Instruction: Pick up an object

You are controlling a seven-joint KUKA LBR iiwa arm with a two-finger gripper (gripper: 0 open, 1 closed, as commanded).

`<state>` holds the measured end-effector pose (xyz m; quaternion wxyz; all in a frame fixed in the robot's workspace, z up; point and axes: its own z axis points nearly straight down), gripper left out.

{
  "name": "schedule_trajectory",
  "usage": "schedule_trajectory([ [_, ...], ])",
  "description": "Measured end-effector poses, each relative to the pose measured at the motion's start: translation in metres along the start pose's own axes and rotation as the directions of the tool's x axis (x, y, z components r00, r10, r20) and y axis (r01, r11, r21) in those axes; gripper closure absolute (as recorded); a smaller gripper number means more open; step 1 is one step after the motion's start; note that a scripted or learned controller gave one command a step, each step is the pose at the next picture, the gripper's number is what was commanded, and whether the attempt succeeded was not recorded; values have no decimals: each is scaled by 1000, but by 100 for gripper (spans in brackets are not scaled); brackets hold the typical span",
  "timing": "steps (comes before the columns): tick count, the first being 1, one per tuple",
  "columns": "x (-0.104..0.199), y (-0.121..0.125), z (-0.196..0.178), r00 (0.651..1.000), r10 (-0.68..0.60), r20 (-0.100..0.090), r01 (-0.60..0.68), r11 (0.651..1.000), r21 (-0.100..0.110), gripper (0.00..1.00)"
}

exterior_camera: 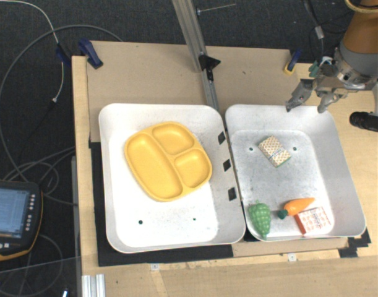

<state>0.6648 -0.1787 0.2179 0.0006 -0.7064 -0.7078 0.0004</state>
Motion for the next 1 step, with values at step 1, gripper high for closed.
schedule_trajectory([
  [1, 0, 0, 0, 1000, 0, 1, 0, 1000, 0, 0],
])
